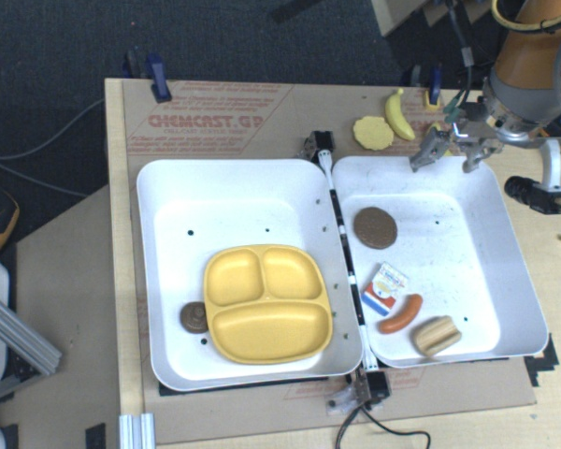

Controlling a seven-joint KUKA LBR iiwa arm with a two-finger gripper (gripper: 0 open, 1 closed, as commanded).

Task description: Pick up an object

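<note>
My gripper (446,154) hangs over the far edge of the right bin (505,251), its two fingers spread apart with nothing between them. In that bin lie a brown round patty (375,227), a small white carton with red and blue print (384,287), a red sausage (399,313) and a tan bread piece (436,335). The patty sits nearest the gripper, below and to its left. The left bin (168,204) holds a yellow divided tray (266,302) and a small brown disc (194,317) at the tray's left edge.
Outside the bins, on the board behind the right bin, lie a yellow banana (399,115) and a yellow round piece (374,133). A blue clamp (156,78) stands at the board's far left corner. A black clip (318,144) sits where the bins meet.
</note>
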